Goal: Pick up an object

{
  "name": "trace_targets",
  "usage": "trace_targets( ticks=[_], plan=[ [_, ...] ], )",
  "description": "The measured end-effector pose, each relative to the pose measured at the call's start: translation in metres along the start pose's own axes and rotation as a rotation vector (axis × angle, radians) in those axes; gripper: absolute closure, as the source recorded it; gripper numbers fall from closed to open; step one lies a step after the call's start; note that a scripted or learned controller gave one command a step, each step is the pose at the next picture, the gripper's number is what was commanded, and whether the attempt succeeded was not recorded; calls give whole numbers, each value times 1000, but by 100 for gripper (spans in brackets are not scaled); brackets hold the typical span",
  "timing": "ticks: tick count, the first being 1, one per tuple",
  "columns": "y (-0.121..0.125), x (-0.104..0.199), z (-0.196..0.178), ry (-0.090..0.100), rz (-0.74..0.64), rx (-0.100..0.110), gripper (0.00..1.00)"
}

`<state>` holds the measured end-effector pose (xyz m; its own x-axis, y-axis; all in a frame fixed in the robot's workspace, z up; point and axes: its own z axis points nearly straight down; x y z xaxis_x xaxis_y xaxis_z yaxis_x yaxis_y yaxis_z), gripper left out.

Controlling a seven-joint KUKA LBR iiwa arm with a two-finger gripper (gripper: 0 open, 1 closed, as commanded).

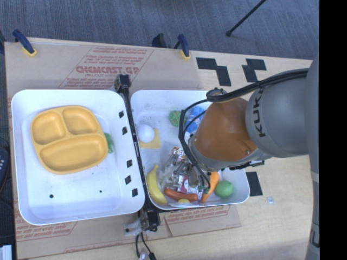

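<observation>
Gripper point(187, 175) lowered into the right bin point(162, 99) among crowded toys; whether it is open or closed cannot be told. Banana point(153, 187) lies just left of it, carrot point(212, 184) just right, green ball point(224, 188) beyond the carrot.

Grey KUKA arm point(282, 118), white lettering, glossy orange band point(222, 131), thin black cable looping over it
</observation>
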<state>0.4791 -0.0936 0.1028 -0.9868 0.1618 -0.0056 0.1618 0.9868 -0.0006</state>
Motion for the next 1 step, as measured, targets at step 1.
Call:
trace_targets(
  ticks=[1],
  plan=[
    [-1, -3, -2, -12, 2, 2, 0]
  ],
)
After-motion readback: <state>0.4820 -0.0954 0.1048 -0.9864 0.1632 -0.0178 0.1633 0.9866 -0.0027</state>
